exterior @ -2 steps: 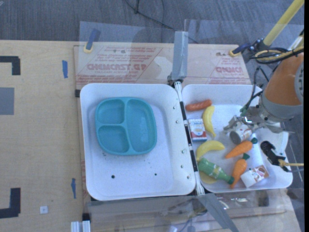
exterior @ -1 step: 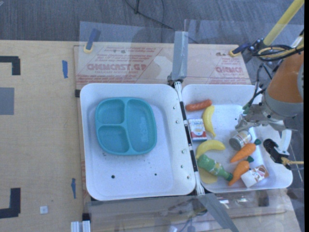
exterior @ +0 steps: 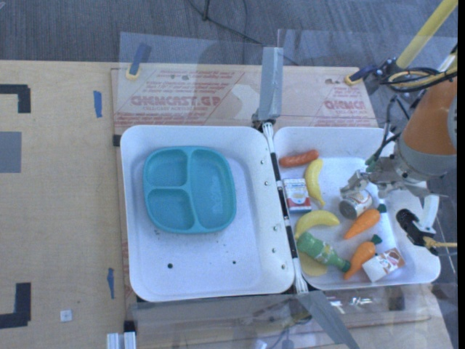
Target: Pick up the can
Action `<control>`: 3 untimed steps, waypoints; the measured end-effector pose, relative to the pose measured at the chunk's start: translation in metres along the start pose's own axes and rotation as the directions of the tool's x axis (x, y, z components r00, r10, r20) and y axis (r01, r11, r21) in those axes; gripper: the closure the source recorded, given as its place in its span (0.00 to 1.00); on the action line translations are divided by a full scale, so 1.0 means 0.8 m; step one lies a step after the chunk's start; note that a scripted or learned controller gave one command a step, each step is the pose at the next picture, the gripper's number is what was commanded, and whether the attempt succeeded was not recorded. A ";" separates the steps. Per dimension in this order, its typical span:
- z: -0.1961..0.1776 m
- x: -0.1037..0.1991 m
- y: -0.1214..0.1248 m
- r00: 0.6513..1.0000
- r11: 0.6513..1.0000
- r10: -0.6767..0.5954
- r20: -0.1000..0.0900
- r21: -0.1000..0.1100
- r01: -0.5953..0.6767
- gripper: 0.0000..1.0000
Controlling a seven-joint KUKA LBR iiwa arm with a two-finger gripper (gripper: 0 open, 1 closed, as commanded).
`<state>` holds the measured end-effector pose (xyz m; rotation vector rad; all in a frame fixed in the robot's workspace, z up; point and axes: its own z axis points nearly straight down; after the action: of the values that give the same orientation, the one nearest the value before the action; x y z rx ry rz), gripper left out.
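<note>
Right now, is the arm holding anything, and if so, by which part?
It cannot be told. The end effector sits right at the can in the right bin, but the view does not make clear whether it grips the can's top.

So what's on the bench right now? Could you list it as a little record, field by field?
left bin: holds a teal divided plate
right bin: toy food and a can
can: lying on its side, next to a carrot
fruit: two bananas
other items: green bottle, small carton, second carrot
arm: over the right bin
gripper: just above the can
</note>
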<state>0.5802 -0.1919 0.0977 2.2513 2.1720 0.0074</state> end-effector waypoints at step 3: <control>0.001 0.035 -0.022 0.992 0.992 0.123 -0.001 0.004 -0.123 1.00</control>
<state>0.5635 -0.1637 0.0967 2.3843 2.0318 0.0063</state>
